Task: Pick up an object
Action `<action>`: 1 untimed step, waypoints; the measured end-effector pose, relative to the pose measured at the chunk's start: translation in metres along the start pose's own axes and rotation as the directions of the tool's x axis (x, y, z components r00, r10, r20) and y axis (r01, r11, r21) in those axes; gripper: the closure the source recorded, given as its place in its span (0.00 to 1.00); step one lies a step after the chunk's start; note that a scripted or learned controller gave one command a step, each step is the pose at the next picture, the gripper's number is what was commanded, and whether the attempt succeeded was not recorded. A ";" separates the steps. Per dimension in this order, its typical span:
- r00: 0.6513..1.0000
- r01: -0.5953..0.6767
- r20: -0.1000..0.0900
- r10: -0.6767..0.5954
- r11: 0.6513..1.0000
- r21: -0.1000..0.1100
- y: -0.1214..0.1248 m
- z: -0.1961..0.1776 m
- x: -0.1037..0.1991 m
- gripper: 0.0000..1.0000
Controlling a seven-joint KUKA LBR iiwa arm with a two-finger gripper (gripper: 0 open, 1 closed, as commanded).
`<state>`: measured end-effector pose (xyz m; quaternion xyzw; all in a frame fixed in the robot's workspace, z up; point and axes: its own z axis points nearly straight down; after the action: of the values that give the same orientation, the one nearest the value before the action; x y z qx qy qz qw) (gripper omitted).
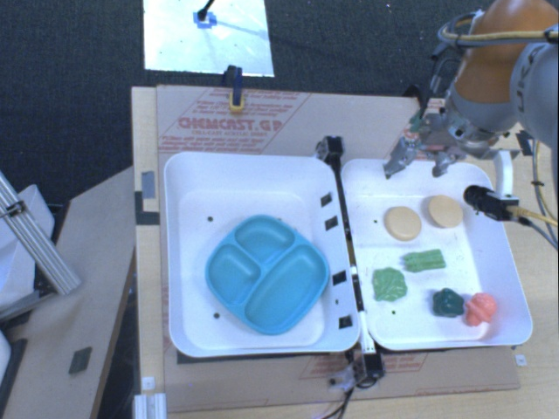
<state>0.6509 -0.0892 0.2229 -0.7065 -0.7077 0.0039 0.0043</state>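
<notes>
Approach step: hand [417, 163] open, holding nothing, above the right bin's [511, 260] far edge; nearest target, tan round cookie [403, 223], lies just below it, so next move is descend and close.

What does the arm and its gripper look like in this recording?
The arm is grey with a rounded orange section above the wrist. Bundled cables, yellow among them, loop across its top. The gripper is grey metal with two short jaws. A black fitting with a white loop sits at its side.
</notes>
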 end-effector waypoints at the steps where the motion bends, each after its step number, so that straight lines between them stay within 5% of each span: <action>1: 1.000 0.002 0.001 -0.002 1.000 -0.013 0.002 -0.008 0.000 0.00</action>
<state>0.6533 -0.0891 0.2312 -0.7059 -0.7083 -0.0003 -0.0007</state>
